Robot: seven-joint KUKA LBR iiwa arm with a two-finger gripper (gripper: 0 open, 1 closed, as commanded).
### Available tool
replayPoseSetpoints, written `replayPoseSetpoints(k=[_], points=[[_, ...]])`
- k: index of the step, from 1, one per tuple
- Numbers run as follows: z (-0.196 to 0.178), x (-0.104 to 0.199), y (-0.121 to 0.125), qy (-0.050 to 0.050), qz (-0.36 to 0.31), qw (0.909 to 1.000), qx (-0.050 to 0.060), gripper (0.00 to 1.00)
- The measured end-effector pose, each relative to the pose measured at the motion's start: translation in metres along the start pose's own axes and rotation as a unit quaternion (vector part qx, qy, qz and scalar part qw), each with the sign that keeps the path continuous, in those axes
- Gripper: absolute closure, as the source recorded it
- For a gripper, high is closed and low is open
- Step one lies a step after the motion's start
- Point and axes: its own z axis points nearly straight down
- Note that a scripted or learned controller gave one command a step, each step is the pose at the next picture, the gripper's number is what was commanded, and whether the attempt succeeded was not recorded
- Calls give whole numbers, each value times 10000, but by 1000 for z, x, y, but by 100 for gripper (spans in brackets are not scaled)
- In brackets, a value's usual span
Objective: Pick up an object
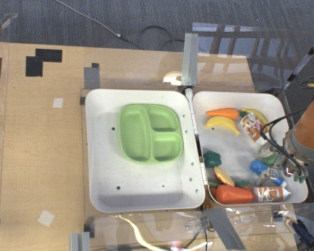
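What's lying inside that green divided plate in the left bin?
Nothing visible: all three compartments of the green divided plate show bare. It sits in the left bin. What lies beneath the plate is covered, so that cannot be told.

— Where are you looking from?
— From above the bench (36, 156), tilted down at a slant, with dark carpet (94, 9) along the top edge.
— How near are you?
— Far enough to see both bins whole: left bin (102, 192), right bin (275, 102). The arm (310, 129) enters from your right.

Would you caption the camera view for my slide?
Gripper low in right bin among toy food; green tray in left.
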Motion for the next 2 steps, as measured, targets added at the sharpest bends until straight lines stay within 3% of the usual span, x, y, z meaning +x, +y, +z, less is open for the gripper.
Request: replayPoseSetpoints(k=[1,2], points=[[-1,7,54,0,-968,9953,-8,0],[-1,-3,1,-52,-2526,9676,-2,0]])
